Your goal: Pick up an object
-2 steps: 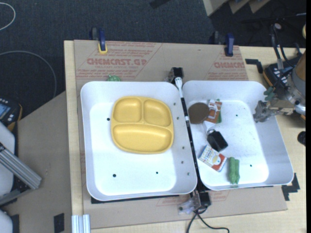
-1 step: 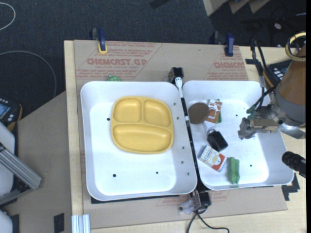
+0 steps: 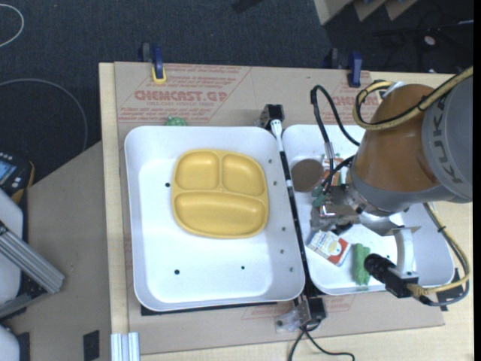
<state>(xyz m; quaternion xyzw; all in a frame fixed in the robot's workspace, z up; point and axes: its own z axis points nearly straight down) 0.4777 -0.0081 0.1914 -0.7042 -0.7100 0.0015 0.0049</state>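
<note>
A grey arm with an orange band reaches in from the right, over the right-hand shallow white bin (image 3: 443, 258). Its gripper (image 3: 328, 215) hangs low above a small red-and-white packet (image 3: 328, 245), a green object (image 3: 361, 265) just right of it. A yellow divided plastic tray (image 3: 220, 192) lies in the left-hand white bin (image 3: 150, 224).

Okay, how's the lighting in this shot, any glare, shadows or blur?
Camera view: even, soft lighting; left bin bright but not blown out, mild sheen on the yellow tray. The arm shadows the right bin beneath it. Focus is fairly sharp, no motion blur.
</note>
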